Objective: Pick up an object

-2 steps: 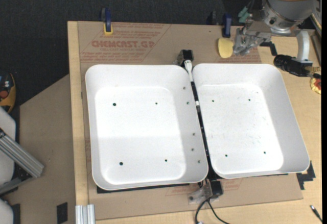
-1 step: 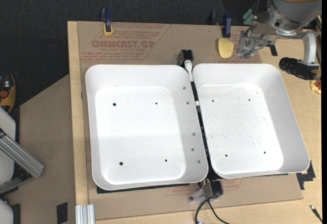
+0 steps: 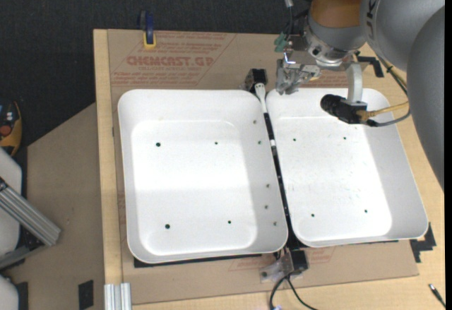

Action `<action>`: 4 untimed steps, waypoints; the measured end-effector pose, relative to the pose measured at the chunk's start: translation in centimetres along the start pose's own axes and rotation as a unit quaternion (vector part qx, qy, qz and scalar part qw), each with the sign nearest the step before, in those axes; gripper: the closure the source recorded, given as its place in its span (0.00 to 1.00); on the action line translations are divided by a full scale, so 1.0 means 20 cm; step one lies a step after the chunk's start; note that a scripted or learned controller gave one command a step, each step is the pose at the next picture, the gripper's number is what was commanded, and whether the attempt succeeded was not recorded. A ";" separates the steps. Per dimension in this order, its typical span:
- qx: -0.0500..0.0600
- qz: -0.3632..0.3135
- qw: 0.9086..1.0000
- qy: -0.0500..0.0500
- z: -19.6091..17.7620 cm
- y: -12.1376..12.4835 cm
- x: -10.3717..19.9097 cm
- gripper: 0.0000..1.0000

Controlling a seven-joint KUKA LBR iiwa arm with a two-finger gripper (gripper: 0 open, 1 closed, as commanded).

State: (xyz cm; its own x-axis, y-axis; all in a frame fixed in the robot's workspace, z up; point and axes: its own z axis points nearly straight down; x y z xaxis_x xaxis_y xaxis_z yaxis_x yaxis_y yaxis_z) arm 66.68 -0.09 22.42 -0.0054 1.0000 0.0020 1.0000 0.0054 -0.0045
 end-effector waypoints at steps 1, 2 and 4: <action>-0.009 0.000 1.000 0.000 -0.52 0.00 0.23 1.00; 0.002 0.000 1.000 0.000 -0.14 -0.01 0.54 1.00; -0.006 0.005 1.000 -0.002 -0.48 -0.06 0.12 1.00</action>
State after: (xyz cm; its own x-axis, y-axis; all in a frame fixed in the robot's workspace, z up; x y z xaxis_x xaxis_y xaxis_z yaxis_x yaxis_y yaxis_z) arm 65.46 2.28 32.11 0.0045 1.0000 -0.0017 1.0000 -0.0045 0.0069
